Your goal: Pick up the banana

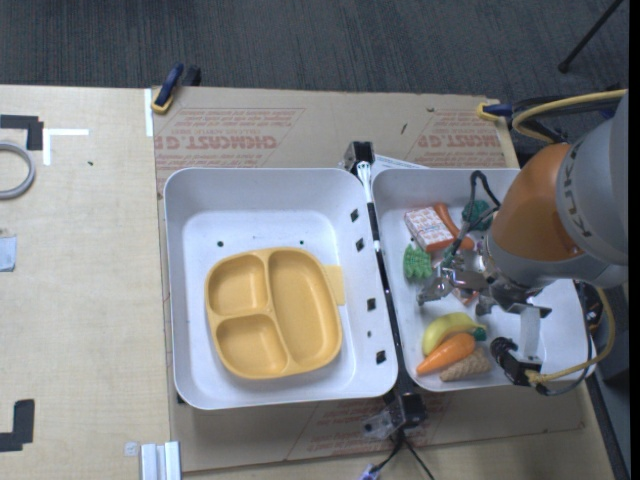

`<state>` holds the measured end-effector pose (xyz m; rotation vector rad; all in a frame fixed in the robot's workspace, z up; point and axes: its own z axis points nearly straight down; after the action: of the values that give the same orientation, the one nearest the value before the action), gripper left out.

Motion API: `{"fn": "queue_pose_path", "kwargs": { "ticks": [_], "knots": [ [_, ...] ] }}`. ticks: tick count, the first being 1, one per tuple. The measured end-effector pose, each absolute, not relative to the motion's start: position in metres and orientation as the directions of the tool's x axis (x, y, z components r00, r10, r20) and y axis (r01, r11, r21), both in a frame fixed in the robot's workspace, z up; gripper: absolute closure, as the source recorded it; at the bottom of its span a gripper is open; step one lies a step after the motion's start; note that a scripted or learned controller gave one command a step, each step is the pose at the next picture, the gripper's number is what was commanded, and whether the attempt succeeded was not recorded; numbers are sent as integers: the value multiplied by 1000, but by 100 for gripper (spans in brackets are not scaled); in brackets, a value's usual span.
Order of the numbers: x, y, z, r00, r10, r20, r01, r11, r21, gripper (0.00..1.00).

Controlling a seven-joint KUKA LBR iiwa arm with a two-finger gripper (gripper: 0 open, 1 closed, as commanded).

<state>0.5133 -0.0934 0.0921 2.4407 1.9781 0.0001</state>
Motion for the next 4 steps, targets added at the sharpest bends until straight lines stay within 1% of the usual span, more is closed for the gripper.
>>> {"fn": "queue_pose_path", "kwargs": {
  "ticks": [1, 2, 3, 4],
  "knots": [
    [485, -92, 102, 437, 900, 1, 900, -437, -2, 0],
    [478, -94, 92, 430, 903, 1, 903, -430, -2, 0],
    [479, -94, 101, 432, 902, 1, 902, -432, 1, 100],
    [569, -9, 192, 441, 898, -2, 898, -441, -2, 100]
  ]
}}
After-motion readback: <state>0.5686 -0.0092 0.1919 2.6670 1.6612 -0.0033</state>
